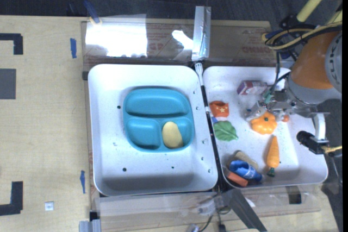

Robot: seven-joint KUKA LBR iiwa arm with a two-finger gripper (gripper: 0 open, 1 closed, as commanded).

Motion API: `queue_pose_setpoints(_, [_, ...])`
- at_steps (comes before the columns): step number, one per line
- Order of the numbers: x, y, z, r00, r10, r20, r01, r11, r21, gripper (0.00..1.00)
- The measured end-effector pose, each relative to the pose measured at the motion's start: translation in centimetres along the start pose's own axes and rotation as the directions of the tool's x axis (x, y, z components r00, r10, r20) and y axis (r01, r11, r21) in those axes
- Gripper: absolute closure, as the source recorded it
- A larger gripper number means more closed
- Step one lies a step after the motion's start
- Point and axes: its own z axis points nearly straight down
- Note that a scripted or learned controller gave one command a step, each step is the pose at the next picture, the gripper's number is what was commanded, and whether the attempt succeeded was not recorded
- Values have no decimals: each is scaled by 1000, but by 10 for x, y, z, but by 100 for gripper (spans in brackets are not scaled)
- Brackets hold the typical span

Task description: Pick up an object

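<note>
gripper hangs low in the right bin, directly over the orange pepper-like toy, which sits just below and a touch left of the gripper's metal tip. whether the tool is spread, pressed together or pinching anything cannot be told from this slanted view, and whether it touches the toy is not clear either. the toy is squat and rounded, with no real long axis, so approach angle likely matters little; a short straight descent looks like the move in hand.

around the orange pepper-like toy: a carrot lies just below and right of it, long axis running roughly up and down the frame; a green leaf lies to its left; a small red cube sits up and left; a clear-wrapped packet lies above; a blue and orange cluster sits well below-left, at the bin's near edge.

the bin floor is smooth, white and glossy, so the toy may skid if nudged. well left of it, the left bin holds a blue divided tray with a yellow egg-shaped thing.
</note>
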Motion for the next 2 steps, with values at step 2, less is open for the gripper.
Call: queue_pose_setpoints(2, [95, 46, -98, 994, -113, -2, 113, 994, -6, 100])
